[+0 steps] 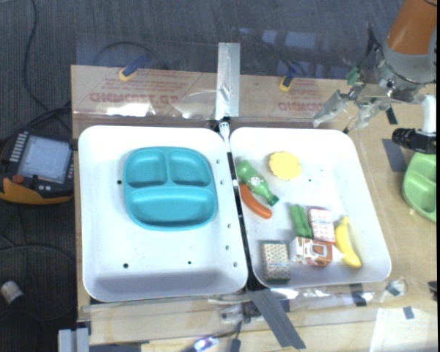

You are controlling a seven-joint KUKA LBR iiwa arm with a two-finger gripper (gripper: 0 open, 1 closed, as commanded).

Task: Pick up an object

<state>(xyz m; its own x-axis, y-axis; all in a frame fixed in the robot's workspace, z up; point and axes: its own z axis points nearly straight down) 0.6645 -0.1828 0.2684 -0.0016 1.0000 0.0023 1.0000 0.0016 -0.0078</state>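
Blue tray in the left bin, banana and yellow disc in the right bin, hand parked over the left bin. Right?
Not quite. The hand hangs beyond the right bin's far rim, not over the left bin, as the camera view shows. The tray, banana and disc are as stated.

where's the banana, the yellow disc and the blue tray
banana (347, 245), camera view, middle of its curved body
yellow disc (285, 165), camera view, centre of its top face
blue tray (169, 210), camera view, floor of its large front compartment
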